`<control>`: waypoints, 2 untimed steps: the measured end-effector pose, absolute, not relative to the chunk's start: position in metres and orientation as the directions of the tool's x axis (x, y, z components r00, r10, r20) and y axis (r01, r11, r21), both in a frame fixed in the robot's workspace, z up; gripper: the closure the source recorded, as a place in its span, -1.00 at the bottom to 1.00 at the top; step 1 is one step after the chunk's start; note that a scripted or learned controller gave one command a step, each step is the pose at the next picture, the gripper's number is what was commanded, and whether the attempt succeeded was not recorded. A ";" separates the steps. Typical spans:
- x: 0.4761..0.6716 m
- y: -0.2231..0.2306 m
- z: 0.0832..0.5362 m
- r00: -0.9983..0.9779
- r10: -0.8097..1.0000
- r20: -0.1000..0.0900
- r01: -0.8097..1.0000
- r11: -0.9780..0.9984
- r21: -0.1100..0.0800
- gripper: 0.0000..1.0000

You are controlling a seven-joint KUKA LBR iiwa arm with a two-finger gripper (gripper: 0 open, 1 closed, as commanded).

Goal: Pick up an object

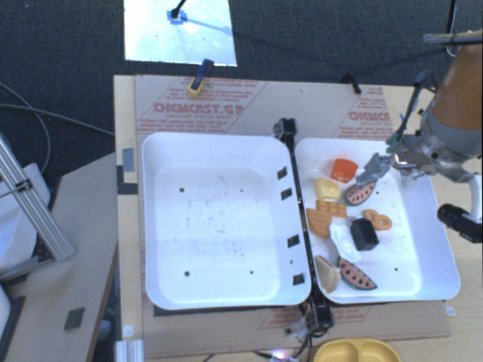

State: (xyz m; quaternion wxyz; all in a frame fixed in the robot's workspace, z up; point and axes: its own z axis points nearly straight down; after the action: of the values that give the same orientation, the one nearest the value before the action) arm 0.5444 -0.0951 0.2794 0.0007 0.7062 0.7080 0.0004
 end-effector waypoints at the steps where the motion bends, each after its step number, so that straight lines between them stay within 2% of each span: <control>1: 0.495 -0.082 0.170 -0.001 1.000 0.003 1.000 0.001 -0.012 -1.00; 2: 0.495 -0.085 0.105 -0.001 1.000 -0.005 1.000 0.001 0.023 -1.00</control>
State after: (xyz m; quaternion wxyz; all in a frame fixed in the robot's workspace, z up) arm 0.4947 -0.0847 0.1055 0.0098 0.7067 0.7074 0.0062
